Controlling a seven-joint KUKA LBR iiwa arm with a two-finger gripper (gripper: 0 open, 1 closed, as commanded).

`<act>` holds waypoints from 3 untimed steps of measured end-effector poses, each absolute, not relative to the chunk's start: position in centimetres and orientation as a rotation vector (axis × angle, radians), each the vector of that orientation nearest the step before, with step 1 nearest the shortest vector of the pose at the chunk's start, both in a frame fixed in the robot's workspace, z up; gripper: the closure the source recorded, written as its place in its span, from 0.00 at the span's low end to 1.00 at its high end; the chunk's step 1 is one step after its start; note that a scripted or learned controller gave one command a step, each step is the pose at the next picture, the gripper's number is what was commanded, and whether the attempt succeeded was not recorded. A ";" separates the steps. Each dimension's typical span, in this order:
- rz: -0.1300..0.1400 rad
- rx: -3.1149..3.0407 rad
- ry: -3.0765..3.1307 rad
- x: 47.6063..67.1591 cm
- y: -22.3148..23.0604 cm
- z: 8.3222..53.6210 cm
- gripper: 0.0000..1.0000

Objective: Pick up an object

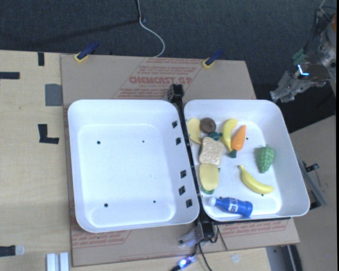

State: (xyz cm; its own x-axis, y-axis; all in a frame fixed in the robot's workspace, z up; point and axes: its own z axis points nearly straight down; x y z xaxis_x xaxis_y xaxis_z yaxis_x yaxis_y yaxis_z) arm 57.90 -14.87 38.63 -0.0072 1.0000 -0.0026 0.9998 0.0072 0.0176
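**Arm parked off to the side, toys crowded in the right bin**

From the overhead camera we see two white bins side by side on a cardboard sheet (158, 81), which lies on a wooden bench (22, 151). We take the right bin (282, 123) as our landmark. The left bin (79, 117) touches it along a black hinge-like seam (183, 151).

Inside the right bin, the toys sit mostly toward its left and middle. A brown round piece (208, 125) lies near the top left, with a yellow piece (194, 130) just beside it against the seam. Below those we see a tan bread slice (211, 151), and below it a pale yellow oval (209, 177). A yellow pepper-like piece (229, 130) and an orange carrot (238, 138) lie touching near the top middle. A green leafy piece (265, 158) sits toward the right wall. A banana (255, 182) lies lower middle, and a blue bottle (233, 206) rests along the bottom wall. Nothing covers any of them from above.

The gripper (286, 90) hangs outside the right bin, above and beyond its upper right corner, over the dark floor, well apart from every toy. It touches nothing; whether it is wide or narrow we cannot tell, as it is small and blurred.
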 end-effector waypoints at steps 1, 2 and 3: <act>0.013 2.207 2.216 60.6 -14.0 50.5 1.00; 0.002 2.215 2.220 64.2 -14.1 53.7 1.00; -0.001 2.221 2.220 61.1 -15.8 53.5 1.00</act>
State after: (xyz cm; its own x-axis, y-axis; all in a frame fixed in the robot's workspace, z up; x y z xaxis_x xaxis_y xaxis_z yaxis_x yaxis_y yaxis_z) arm 61.08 -15.85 53.52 0.0006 1.0000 -0.0009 1.0000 -0.0006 0.0004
